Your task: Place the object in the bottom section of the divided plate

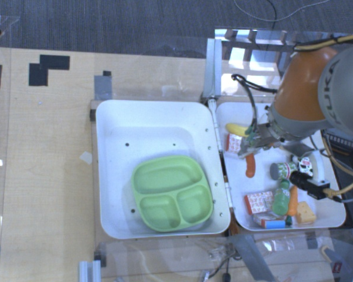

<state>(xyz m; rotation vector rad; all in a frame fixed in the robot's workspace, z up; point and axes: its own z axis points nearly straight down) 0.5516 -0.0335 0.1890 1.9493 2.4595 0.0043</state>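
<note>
A light green divided plate (172, 192) lies in the left bin (115, 157), toward its front. It has one long section at the back and two smaller ones at the front, with nothing in them. My gripper (249, 144) hangs low over the back left of the right bin (332, 216). It is just above a red and white packet (232, 143), beside a yellow banana (236, 129). An orange-red sausage-shaped piece (250, 166) lies just in front of it. The wrist hides what is under the gripper.
The right bin also holds a small can (281, 170), a green bottle (280, 200), a carrot (293, 200), a red box (257, 202), a yellow block (306, 214) and a black and white toy (306, 165). A metal divider (220, 157) separates the bins.
</note>
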